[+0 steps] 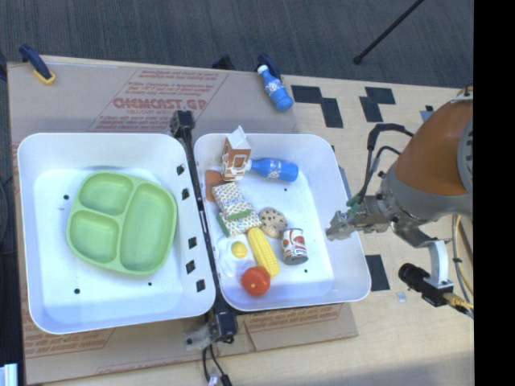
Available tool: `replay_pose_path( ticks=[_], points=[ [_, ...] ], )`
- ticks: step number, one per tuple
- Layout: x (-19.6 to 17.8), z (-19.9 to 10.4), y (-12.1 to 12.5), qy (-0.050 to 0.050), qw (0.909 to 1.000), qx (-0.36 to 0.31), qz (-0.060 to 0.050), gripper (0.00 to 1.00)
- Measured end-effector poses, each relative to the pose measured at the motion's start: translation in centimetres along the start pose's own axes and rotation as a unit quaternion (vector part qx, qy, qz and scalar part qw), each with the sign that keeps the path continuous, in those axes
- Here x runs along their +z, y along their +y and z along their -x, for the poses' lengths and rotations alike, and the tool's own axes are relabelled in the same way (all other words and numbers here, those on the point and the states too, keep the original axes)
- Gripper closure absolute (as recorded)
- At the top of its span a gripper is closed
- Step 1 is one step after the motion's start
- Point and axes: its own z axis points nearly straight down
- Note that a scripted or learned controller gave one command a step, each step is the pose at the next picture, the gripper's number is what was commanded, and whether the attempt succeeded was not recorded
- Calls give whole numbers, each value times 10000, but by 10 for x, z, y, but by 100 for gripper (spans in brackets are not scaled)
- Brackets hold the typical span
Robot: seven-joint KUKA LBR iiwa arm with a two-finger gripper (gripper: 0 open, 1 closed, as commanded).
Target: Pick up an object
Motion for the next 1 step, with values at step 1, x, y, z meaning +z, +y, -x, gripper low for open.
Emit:
replay_pose_path(
  ticks=[1],
  points=[
    [3, 0, 0, 2, 10000, -1, -3, 100]
  ],
)
